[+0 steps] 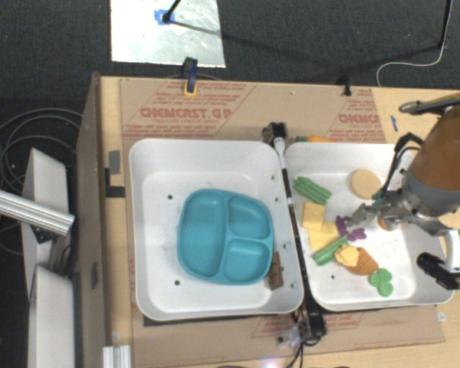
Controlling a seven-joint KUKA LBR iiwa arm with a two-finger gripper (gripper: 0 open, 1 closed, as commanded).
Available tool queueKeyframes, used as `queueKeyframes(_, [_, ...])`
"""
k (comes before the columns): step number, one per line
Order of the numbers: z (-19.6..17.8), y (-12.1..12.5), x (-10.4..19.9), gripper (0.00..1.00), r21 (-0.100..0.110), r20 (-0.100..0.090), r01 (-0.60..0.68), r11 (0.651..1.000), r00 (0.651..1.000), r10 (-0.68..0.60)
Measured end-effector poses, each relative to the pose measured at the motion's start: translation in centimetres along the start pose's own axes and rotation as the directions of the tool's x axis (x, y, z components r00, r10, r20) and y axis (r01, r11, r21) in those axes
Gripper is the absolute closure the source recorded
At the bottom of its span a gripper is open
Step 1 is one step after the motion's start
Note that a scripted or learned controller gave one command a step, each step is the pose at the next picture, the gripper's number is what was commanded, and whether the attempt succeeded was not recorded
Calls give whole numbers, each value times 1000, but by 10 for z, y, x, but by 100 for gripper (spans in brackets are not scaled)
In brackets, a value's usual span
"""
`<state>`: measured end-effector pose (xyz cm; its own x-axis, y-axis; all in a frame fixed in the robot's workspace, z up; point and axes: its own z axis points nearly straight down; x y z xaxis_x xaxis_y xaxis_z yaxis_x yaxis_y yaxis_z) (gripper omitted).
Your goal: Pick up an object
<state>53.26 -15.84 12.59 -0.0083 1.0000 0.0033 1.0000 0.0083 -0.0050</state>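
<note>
1. Now the grey arm (445,167) with its orange band comes in from the right and hangs over the right bin (414,294).
2. Its gripper (366,217) sits low in the middle of that bin, among the toy food.
3. I cannot tell how the gripper is set, because it is small and dark in the picture.
4. No toy shows up between its tips, so I cannot say that it holds anything.
5. A purple toy (348,227) lies just beside the gripper, on its left, maybe touching it.
6. A round tan toy (364,182) lies near the gripper, a little farther back in the bin.
7. A yellow block (314,215) lies to the left of the purple toy.
8. A long green toy (312,189) lies farther back, close to the wall between the bins.
9. Another green stick (329,249) lies in front of the yellow block, tilted.
10. An orange toy (357,260) lies next to that stick, toward the front.
11. A small green leafy toy (382,283) lies near the front of the right bin.
12. The left bin (157,167) holds a blue plate (225,236) with three parts.
13. A small brown thing (276,270) lies at the right edge of the left bin, just beside the plate.
</note>
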Motion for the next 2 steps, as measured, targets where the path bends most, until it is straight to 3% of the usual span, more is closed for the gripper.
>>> queueKeyframes(1, [44, 2, 20, 0, -3, 2, -2, 1000, 1000, 2])
queueKeyframes(2, [42, -48, 10, 0, -1, 2, -9, 1000, 1000, 9])
